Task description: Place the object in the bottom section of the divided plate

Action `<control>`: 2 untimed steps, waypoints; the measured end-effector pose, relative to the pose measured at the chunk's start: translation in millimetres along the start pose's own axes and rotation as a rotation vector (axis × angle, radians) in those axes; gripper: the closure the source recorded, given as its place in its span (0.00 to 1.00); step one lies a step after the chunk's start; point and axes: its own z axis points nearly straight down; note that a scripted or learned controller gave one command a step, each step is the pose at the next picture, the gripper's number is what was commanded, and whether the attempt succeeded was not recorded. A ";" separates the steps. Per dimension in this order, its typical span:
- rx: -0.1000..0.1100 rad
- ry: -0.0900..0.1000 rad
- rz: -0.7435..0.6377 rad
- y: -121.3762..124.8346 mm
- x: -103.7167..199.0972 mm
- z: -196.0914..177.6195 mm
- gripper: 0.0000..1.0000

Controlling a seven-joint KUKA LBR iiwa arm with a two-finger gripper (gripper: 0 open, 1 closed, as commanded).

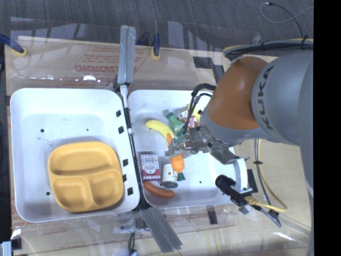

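A yellow divided plate is seen in the left bin. The gripper is poised over toy food in the right bin; the state of its fingers cannot be told

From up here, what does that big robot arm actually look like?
The arm is bulky and rounded, grey with a broad orange band above the wrist and dark KUKA lettering. Black and yellow cables run alongside it.

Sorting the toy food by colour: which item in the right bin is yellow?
The banana, lying curved near the bin's middle left. The hot dog by the front wall is reddish brown, and the carrot is orange.
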 end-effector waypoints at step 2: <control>-0.003 -0.002 -0.422 35.5 49.4 -19.2 1.00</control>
